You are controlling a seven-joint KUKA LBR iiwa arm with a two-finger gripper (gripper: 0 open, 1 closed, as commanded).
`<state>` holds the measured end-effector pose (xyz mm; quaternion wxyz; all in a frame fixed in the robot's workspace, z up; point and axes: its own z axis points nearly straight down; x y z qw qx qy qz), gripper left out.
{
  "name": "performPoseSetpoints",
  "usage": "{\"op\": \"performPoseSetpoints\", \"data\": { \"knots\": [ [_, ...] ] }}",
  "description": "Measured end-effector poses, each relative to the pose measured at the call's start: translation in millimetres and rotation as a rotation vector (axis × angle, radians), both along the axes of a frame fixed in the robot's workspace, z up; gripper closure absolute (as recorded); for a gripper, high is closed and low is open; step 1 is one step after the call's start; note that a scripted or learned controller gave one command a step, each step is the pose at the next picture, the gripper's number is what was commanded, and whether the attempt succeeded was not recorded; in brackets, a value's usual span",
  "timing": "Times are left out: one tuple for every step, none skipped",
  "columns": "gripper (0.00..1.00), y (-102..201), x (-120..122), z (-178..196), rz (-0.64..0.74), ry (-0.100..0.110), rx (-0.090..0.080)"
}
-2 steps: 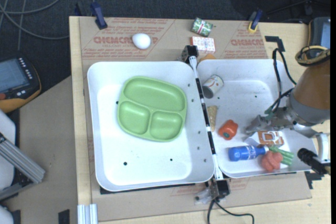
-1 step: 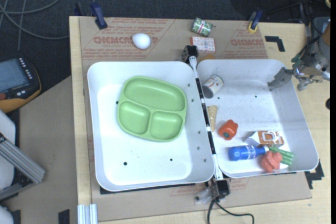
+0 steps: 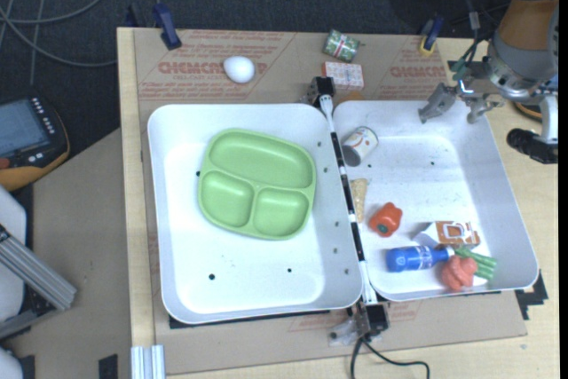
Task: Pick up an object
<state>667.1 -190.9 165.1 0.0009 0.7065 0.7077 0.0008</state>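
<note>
hand (image 3: 460,102) spread open, holding nothing, poised over right bin (image 3: 497,182) far rim | objects clustered toward bin's near corner, awaiting pick

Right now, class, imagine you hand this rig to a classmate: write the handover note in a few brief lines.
End effector: open, holding nothing, hanging over the far edge of the right bin.
Right bin holds: a small can on its side near the divider, an orange pepper-like toy, a blue bottle lying flat, a small carton and a red and green toy vegetable.
Left bin holds a green divided plate.
Done: nothing picked yet.
Left: choose an object, lower, close, lift. The pepper-like toy looks the least crowded.
</note>
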Motion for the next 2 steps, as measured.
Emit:
{"op": "performPoseSetpoints", "data": {
  "knots": [
    [0.00, 36, 0, 55, 0.000, -0.002, -0.001],
    [0.00, -33, -1, -36, -0.001, 0.005, 0.000]
  ]
}}
